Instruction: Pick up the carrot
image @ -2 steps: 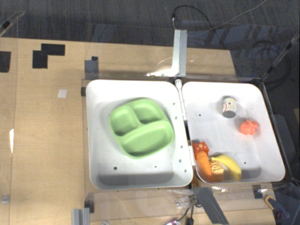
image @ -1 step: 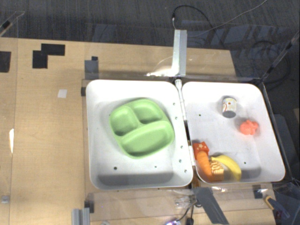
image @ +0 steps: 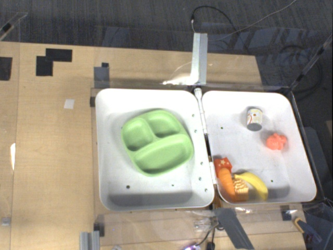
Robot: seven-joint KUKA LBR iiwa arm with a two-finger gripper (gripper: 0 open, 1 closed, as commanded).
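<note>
The orange carrot (image: pixel 227 183) lies in the right bin (image: pixel 291 139), in its near left corner, running along the left wall. It touches a red item (image: pixel 223 164) at its far end. A fries-like yellow and red toy (image: pixel 241 186) and a yellow banana (image: pixel 255 183) sit right beside it.
A green divided plate (image: pixel 157 141) lies in the left bin (image: pixel 109 139). A small white can (image: pixel 254 119) and an orange-red lumpy toy (image: pixel 277 141) sit further back in the right bin. A metal post (image: pixel 200 59) stands behind the bins.
</note>
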